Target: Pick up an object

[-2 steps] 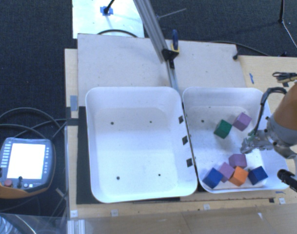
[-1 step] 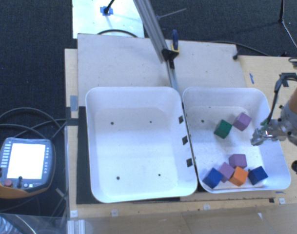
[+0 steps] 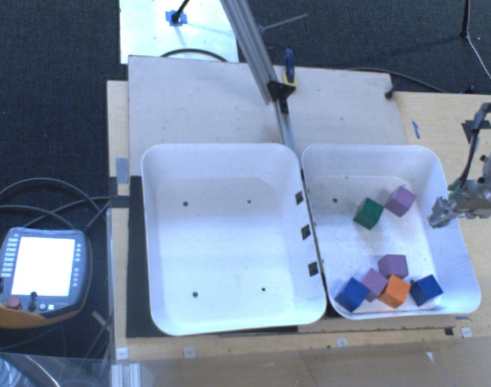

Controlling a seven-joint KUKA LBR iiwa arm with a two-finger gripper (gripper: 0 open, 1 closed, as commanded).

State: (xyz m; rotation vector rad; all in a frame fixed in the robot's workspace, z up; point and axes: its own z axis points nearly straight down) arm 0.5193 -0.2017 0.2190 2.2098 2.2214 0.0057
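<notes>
Several small cubes lie in the right bin (image 3: 459, 252). A green cube (image 3: 368, 213) and a purple cube (image 3: 401, 201) sit near its middle. Along the front edge cluster two purple cubes (image 3: 393, 265) (image 3: 374, 282), an orange cube (image 3: 395, 291) and two blue cubes (image 3: 352, 294) (image 3: 426, 289). My gripper (image 3: 441, 213) hangs at the bin's right rim, to the right of the purple and green cubes and apart from them. Nothing is seen held in it.
The left bin (image 3: 221, 156) adjoins the right one along a shared middle wall. An aluminium bar (image 3: 249, 35) slants over the back of the bench. A teach pendant (image 3: 39, 276) with cables lies on the floor at the left.
</notes>
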